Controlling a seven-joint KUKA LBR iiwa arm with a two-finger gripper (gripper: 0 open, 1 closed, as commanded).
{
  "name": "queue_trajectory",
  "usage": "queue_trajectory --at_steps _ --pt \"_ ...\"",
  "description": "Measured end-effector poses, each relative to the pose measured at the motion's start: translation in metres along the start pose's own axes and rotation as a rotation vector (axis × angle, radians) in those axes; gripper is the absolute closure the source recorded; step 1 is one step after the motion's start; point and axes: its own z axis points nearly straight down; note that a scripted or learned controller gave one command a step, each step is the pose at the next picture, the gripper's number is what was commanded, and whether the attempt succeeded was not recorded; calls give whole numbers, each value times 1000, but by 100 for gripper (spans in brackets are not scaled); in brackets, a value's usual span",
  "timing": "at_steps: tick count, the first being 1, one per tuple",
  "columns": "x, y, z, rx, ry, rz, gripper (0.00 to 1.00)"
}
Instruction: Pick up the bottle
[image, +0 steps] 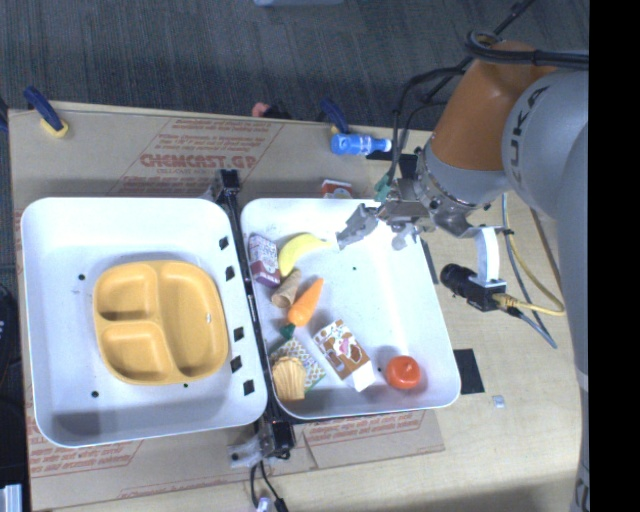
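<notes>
The bottle I take to be the small carton-shaped one (345, 354) with the white cap, lying on its side low in the right bin (425, 300), its printed face up. I am not certain of that reading, since nothing else in the bin looks more like a bottle. It rests untouched on the bin floor. Just beside its cap end sits an orange tomato-like piece (403, 372), and off its other end a toy ice-cream cone (290, 376) on a patterned packet. Above it lie a carrot (306, 300), a banana (300, 249) and a dark wrapper (262, 256), clustered along the bin's left wall.

My claw (368, 224) hangs near the top edge of the same bin, well apart from the bottle, with the carrot and banana lying between. Its fingers (352, 228) look spread, and I see nothing between them; it carries nothing.

So I judge the task barely begun: no grasp, no lift. What remains is to travel down across the bin, line up over the bottle's body, descend, close on it and raise it clear. The tomato crowding the cap could get in my way.

The left bin (40, 300) holds a yellow divided plate (160, 322).
</notes>
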Motion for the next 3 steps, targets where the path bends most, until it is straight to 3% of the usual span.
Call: queue_trajectory --at_steps 1,2,3 --pt "45 71 -90 -3 0 117 0" --pt "72 53 -208 -3 0 323 0" --pt "137 41 -238 -2 0 507 0"
